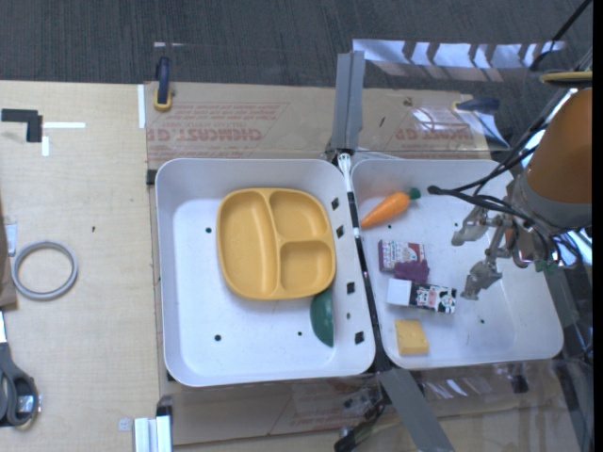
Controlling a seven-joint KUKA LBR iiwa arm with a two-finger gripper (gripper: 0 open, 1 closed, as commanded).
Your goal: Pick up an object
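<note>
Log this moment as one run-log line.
phase: reaching | gripper: open, above right bin, holding nothing | nearest: milk carton | also in right bin: carrot, yellow block | left bin: yellow plate

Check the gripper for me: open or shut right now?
Open. The gripper hangs over the right bin with its two fingers spread apart and nothing between them; the milk carton lies just beside it.
</note>
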